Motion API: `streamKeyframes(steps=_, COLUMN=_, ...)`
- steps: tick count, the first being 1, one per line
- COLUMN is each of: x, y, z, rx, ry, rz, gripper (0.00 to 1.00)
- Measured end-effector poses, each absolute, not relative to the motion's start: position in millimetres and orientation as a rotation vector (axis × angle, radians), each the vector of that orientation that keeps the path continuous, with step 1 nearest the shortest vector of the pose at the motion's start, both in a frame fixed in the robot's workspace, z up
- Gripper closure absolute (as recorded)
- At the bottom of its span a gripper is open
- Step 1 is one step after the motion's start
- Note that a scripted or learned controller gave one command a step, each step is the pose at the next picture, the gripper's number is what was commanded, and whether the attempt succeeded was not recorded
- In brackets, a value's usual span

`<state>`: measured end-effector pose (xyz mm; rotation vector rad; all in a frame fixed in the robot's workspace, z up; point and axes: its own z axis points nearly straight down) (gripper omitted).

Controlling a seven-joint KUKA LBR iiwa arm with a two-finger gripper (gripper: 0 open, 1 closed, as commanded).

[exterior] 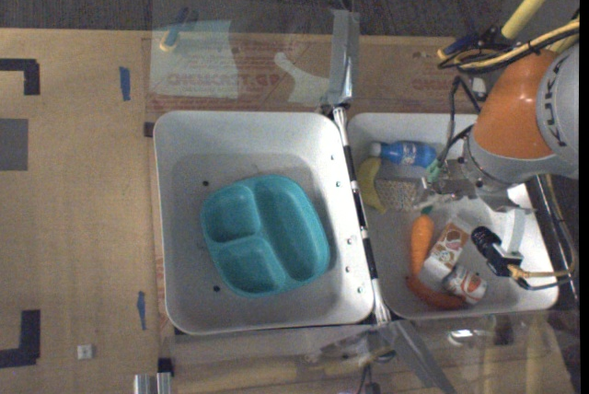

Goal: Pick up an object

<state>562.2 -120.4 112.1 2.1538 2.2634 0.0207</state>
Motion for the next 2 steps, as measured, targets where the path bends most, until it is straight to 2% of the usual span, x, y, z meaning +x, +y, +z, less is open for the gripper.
streamKeyframes(steps=1, x=562.7, y=-121.7, z=122.1, rx=2.156, ry=2.258, rz=0.023, gripper=1.00)
streamKeyframes(steps=2, x=611.8, y=-126.7, z=120.8, rx=2.012, ry=2.408, rz=0.001, gripper=1.00)
